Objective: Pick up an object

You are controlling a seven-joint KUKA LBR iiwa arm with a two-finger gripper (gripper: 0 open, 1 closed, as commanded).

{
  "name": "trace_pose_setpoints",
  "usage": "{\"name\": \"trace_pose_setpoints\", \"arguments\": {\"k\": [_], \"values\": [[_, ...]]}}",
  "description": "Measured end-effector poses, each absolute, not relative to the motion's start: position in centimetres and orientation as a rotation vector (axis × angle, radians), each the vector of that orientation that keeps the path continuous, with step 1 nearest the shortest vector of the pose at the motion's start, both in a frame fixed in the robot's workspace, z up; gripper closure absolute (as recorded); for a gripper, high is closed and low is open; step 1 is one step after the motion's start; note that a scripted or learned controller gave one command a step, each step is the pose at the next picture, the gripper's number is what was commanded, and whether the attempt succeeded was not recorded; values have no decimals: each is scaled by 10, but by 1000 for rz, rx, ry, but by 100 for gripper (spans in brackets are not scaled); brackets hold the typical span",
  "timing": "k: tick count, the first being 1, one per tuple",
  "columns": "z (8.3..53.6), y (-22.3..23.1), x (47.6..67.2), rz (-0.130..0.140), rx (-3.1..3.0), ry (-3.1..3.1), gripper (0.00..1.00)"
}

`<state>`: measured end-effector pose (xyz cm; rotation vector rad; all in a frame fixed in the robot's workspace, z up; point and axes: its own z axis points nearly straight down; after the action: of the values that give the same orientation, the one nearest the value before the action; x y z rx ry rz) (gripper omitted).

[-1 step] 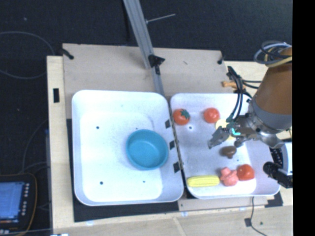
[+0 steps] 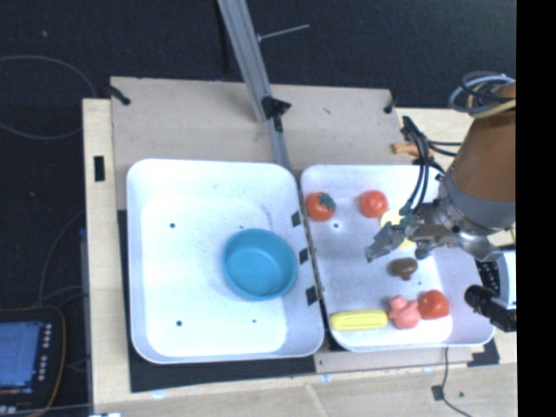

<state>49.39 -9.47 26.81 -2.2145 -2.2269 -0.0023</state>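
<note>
Overall, pale bench (image 2: pixel 200 124) bears two white bins (image 2: pixel 152 233); dark floor (image 2: pixel 87 24) around.

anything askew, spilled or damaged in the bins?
Nothing stands out. The blue bowl sits upright in the left bin. In the right bin, the two tomatoes, brown piece, corn, pink toy and red piece lie inside. The gripper hovers above.

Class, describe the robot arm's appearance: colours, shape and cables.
The arm shows a broad orange band above a grey wrist section. Dark and bluish cables loop along its side. The end effector is dark grey metal with two slim fingers.
</note>
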Motion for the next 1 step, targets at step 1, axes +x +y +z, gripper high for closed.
{"name": "trace_pose_setpoints", "arguments": {"k": [1], "values": [[221,-104,496,9,-2219,-2218,0]]}}
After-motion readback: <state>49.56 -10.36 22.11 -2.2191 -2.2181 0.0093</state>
